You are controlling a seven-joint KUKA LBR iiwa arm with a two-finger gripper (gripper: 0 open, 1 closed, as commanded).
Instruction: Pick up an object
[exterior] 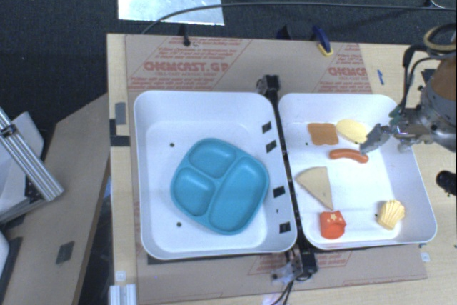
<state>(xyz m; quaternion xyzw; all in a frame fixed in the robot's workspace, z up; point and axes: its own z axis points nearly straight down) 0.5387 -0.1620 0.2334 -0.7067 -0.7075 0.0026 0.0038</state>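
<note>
Two white bins sit side by side on a cardboard-covered bench point(214, 57) over dark carpet. Left bin point(153, 153) holds a blue tray point(220, 186). Right bin point(414, 214) holds toast point(323, 133), sausage point(348, 155), wedge point(317, 186) and more. Gripper point(373, 138) hangs just right of the sausage, grip unclear.

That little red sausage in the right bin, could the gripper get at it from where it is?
Probably yes: the gripper hovers just right of the sausage, which lies apart from its neighbours.
</note>
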